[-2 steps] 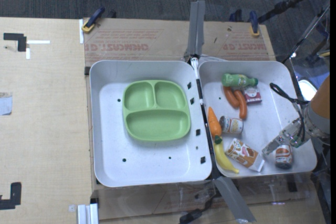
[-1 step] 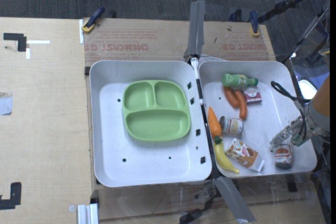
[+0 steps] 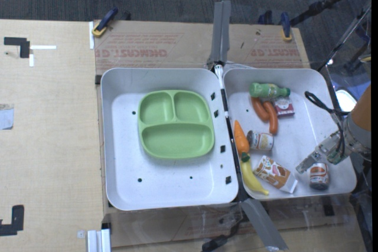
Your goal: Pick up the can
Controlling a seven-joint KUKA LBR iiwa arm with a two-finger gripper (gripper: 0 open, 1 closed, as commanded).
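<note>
A small can (image 3: 319, 176) with an orange-red label and a silver top stands in the near right corner of the right bin (image 3: 302, 77). My gripper (image 3: 313, 160) reaches in from the right and hangs just above and to the left of this can, very close to its top. A second silver tin (image 3: 260, 141) with a pale label lies on its side near the bin's middle left, well away from the gripper. Nothing is visibly held.
The right bin also holds a green bottle (image 3: 269, 91), two orange sausages (image 3: 266, 114), a small red box (image 3: 284, 108), a carrot (image 3: 241, 137), a banana (image 3: 251, 177) and a juice carton (image 3: 274, 174). A green divided plate (image 3: 175, 124) lies in the left bin (image 3: 118, 144).
</note>
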